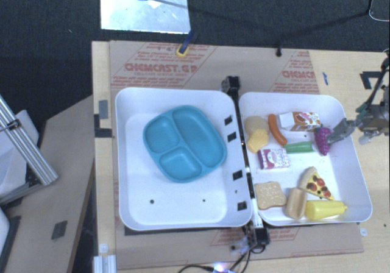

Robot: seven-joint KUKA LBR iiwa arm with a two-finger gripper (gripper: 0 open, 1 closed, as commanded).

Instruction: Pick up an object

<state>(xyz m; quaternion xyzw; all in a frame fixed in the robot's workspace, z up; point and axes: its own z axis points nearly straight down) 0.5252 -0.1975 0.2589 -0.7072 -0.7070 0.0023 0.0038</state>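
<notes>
- The worktop (103,162) carries two shallow white bins side by side on a sheet of brown printed cardboard (161,66).
- The left bin (131,205) holds a blue divided plate (184,142) with three compartments, lying slightly tilted near the bin's middle.
- The right bin (359,202) holds toy food.
- At its left side, a pale bread-like piece (255,124) lies far, with a yellow chunk (258,139) just near of it; an orange hot dog (276,129) sits beside them.
- A small white carton with orange print (299,120) lies at the far side.
- A red and white packet (273,158) lies in the middle, with a green stick-like piece (299,147) just to its right.
- Along the near edge are a slice of toast (269,194), a tan roll (296,203), a pizza slice (315,183) and a yellow piece (325,209).
- A purple bunch of grapes (321,140) lies toward the bin's right side, next to the green piece.
- The pincer (339,130) reaches in from the right and meets the grapes; I cannot tell how far it is open, nor whether it has hold of them.
</notes>
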